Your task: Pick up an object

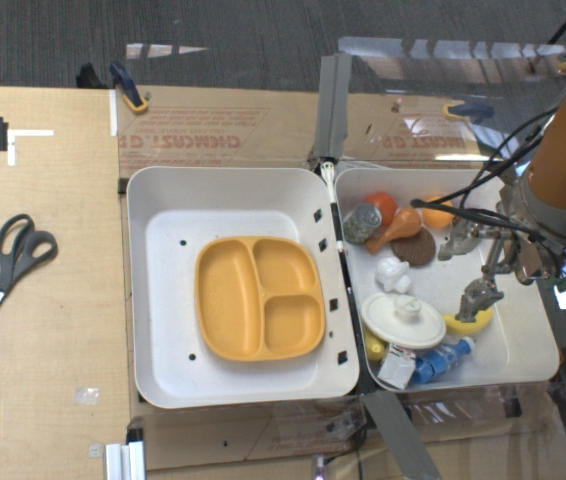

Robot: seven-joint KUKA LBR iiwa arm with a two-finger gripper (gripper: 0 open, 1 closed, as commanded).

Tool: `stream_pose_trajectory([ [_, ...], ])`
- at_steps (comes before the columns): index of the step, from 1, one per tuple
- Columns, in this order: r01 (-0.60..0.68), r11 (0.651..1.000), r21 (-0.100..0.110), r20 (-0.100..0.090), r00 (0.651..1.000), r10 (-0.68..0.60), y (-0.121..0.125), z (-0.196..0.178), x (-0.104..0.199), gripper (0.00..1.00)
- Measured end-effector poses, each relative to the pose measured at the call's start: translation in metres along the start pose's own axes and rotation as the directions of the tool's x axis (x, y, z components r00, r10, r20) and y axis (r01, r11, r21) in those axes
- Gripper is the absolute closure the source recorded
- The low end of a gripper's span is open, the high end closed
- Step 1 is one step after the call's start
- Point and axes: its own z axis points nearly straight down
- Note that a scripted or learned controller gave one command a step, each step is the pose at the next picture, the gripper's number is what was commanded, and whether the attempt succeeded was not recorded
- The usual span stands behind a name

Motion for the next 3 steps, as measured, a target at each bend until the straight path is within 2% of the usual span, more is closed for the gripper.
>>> stream_pose_trajectory([
  [1,0.037,0.999,0.002,0.010,0.999,-0.037,-0.020,0.137,-0.097,0.00],
  [2,-0.252,0.968,-0.001,0.009,0.968,0.252,0.004,0.137,-0.100,0.00],
  [3,-0.475,0.880,0.000,0.005,0.880,0.475,0.017,0.137,-0.132,0.00],
])
